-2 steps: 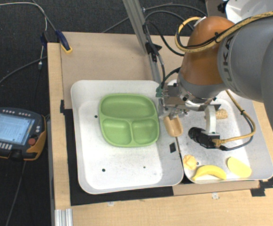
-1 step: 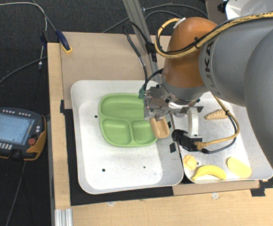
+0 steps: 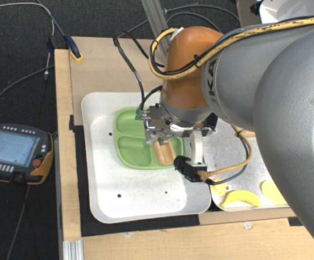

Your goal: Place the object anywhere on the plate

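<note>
A green divided plate (image 3: 129, 140) lies in the left white bin (image 3: 108, 194). My gripper (image 3: 160, 142) hangs over the plate's right side, under the orange wrist band. A tan, sausage-shaped object (image 3: 165, 153) sits between the fingers, its lower end at the plate's right compartment. The gripper is shut on this object. The plate's right edge is hidden by the gripper and the arm.
The right bin (image 3: 243, 169) holds a yellow banana-like piece (image 3: 239, 199) and another yellow piece (image 3: 270, 191) near its front. A black cable connector (image 3: 185, 168) hangs beside the gripper. A teach pendant (image 3: 15, 153) lies left of the bench.
</note>
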`<state>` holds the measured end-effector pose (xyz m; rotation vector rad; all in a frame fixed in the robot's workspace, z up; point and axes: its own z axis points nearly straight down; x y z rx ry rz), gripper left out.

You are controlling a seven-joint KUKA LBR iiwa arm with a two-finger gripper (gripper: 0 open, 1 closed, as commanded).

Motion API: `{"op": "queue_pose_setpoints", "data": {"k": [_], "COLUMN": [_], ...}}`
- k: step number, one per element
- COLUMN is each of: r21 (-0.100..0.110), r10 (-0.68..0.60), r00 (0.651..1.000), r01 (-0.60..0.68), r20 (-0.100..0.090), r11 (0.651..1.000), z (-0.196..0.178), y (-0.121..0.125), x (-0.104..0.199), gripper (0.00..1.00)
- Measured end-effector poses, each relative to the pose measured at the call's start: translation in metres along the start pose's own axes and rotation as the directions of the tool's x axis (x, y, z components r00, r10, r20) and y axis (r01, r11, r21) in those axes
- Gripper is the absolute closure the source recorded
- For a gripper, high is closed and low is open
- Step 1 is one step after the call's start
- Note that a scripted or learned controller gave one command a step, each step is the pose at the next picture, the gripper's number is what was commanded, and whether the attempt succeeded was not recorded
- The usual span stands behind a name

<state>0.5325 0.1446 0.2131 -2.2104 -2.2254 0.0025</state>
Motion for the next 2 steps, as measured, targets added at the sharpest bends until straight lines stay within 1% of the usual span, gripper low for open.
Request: {"op": "queue_pose_setpoints", "data": {"k": [1,2], "r21": [-0.002,-0.002], "r10": [0.001,0.005], "r00": [1.000,1.000], "r01": [-0.001,-0.005], "r20": [0.000,0.001], "r11": [1.000,1.000], "z": [-0.0047,-0.0045], "y": [-0.0173,-0.0164], "x": [0.0435,0.0408], "gripper": [1.00,0.00]}}
